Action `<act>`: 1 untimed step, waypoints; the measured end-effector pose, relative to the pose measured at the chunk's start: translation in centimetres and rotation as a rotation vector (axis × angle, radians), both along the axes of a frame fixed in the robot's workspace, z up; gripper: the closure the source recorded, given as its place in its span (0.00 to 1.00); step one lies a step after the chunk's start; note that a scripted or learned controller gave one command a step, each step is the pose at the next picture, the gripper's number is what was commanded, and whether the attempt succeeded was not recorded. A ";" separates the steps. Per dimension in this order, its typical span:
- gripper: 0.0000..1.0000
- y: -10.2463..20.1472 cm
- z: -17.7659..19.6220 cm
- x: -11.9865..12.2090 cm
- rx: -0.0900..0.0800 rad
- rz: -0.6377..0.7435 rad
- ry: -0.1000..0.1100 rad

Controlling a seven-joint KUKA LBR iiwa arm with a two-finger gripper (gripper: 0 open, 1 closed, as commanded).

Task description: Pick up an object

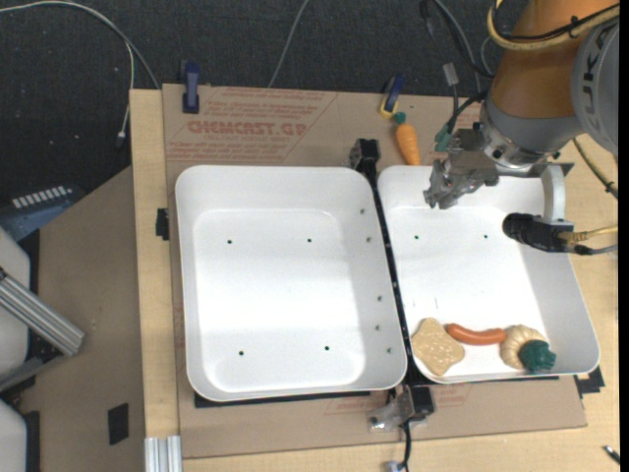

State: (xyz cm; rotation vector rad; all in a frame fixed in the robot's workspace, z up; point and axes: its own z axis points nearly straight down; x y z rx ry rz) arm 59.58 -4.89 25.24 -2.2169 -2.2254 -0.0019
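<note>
along the right bin's (pixel 580 334) near rim lie a tan cracker (pixel 436 346), an orange sausage (pixel 476 335) and a beige-and-teal toy (pixel 527 349). end effector (pixel 447 189) hangs over its far end; grip state can't be told.

The right bin (pixel 550 293) lies mostly bare, with a cracker (pixel 437 346), sausage (pixel 474 335) and toy (pixel 527 350) crowding its near edge.

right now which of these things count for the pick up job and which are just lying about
For the job: claw; cracker, orange sausage and green-tipped toy in the right bin.

Lying about: left bin; carrot outside the bins; blue clamps.
</note>
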 end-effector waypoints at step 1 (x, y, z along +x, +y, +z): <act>1.00 4.6 0.2 -2.1 0.000 0.001 0.000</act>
